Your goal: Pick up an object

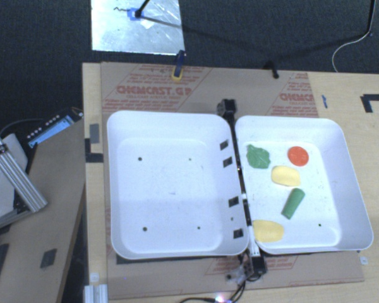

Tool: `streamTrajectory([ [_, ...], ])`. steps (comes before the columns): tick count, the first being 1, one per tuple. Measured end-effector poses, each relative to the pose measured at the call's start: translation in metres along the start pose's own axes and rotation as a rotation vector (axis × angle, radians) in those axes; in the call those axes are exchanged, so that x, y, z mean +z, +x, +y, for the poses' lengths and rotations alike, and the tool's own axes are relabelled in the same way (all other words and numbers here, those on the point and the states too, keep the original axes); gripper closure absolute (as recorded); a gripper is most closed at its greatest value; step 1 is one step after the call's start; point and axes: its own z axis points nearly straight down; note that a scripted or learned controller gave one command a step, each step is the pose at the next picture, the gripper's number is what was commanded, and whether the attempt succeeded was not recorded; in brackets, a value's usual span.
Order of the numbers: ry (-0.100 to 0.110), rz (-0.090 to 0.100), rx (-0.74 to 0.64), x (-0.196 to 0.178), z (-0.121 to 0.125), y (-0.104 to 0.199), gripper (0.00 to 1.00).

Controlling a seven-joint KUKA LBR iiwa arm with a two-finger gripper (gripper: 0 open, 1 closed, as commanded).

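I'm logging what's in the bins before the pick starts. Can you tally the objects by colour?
Green: 2, a leafy piece and a cylinder
Yellow: 2, one mid-bin and one at the near-left corner
Red-orange: 1, a round disc
Total: 5, all in the right bin

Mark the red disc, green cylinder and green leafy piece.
red disc [297,156], camera view, its centre
green cylinder [293,203], camera view, mid-body
green leafy piece [258,156], camera view, its middle

Silver foil sheet [138,16] upper left of frame, on dark floor. Yellow-and-blue clip [177,68] just below it, at top edge of the cardboard board [151,87]. Metal rail [16,175] at left edge. Black cable [240,43] crosses the top.
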Motion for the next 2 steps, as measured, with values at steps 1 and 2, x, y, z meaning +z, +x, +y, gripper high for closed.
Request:
streamTrajectory([
  [1, 0.001, 0.0, 0.0, 0.001, 0.051, 0.0, 1.0],
  [2, 0.007, 0.004, 0.005, 0.002, -0.022, -0.001, 1.0],
])
